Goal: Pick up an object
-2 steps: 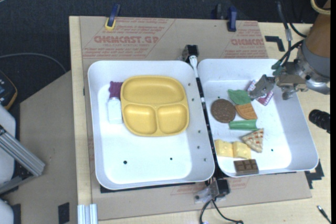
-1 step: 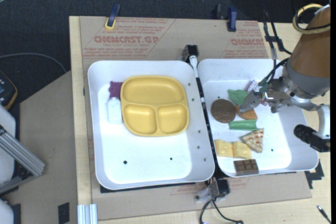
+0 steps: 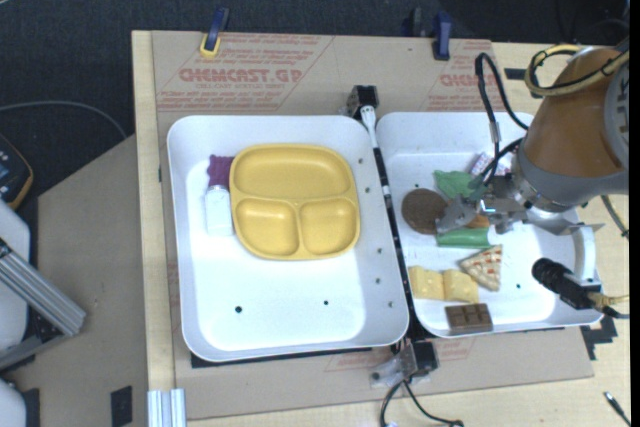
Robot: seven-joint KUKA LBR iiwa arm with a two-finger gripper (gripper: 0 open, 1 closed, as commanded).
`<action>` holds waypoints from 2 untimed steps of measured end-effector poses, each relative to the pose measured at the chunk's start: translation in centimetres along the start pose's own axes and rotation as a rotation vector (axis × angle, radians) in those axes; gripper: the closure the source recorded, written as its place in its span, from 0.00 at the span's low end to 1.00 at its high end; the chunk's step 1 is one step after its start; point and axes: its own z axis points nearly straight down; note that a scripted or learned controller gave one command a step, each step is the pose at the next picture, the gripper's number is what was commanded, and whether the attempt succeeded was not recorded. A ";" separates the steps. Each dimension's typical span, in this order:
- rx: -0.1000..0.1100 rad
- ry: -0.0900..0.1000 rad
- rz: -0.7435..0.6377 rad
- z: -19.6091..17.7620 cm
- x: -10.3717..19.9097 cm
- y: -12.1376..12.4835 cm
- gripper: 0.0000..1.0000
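The gripper [image 3: 478, 213] sits low in the right bin [image 3: 400, 130], at the end of the arm [image 3: 570, 130]. Its metal parts blur together; finger spacing cannot be determined. Beside it lie a green object [image 3: 455, 183] above and a green bar [image 3: 462, 238] below, both partly covered by it. A flat brown disc [image 3: 422, 210] lies just left. Nearer the front rim: a pizza-slice piece [image 3: 484, 266], two pale yellow blocks [image 3: 440, 284], a dark brown ridged slab [image 3: 468, 317]. The left bin [image 3: 290, 315] holds a glossy yellow three-compartment tray [image 3: 295, 200], which covers part of a purple item [image 3: 219, 169] and a white item [image 3: 216, 211].
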 end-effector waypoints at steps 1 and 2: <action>0.000 0.000 0.000 5.4 1.0 -0.7 0.00; -0.006 -0.001 0.000 6.2 1.0 -0.7 0.00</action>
